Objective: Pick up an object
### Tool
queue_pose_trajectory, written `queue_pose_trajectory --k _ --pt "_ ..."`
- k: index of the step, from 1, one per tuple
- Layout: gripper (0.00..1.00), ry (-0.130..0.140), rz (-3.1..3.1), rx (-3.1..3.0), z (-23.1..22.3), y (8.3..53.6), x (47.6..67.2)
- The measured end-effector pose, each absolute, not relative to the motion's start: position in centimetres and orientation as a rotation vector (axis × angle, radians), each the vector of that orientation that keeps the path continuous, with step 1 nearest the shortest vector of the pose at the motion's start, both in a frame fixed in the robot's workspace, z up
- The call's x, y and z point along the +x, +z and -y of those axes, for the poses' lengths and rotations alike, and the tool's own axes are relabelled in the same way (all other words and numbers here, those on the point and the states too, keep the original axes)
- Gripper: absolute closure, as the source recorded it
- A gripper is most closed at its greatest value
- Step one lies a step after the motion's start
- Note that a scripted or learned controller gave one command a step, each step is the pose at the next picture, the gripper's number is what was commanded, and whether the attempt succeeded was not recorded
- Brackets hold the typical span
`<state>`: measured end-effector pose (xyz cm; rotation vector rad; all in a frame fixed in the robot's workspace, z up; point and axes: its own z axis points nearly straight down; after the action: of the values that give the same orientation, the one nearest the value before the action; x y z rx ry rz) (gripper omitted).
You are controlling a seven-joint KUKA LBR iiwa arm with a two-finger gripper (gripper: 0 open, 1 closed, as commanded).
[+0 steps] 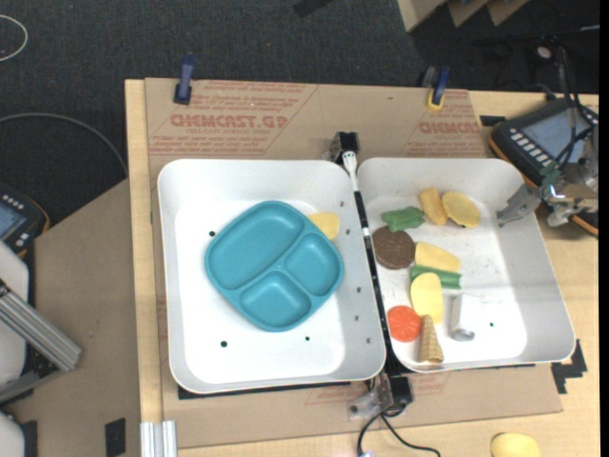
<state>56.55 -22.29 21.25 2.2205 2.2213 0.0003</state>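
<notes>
At 3 o'clock, over the right bin's [533, 255] rim, the gripper [519, 208] hangs with nothing between its fingers; opening can't be judged. Cardboard reads "CHEMCAST". Toy food [428, 274] clusters in the right bin's 9 o'clock half, bare floor beside it. A blue plate [273, 265] sits in the left bin [190, 208].

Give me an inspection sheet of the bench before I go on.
Surface: cardboard-covered bench with a left bin and a right bin.
Job's things: right bin holds toy food, including a brown cookie, a red slice, a cone and a green piece.
Clutter: blue divided plate in the left bin, a yellow piece at its edge.
End effector: at the right bin's upper right rim, holding nothing seen.
Cables: black cable at the front edge.
Surroundings: dark floor, handheld controller at right.
</notes>
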Motion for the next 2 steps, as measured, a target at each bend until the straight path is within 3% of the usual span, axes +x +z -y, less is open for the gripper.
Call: queue_pose_trajectory --k 1,2 --pt "0.00 -0.002 -2.235 2.224 12.1 7.9 50.8" --pt "1.00 0.004 -2.219 2.218 12.7 9.6 51.2"
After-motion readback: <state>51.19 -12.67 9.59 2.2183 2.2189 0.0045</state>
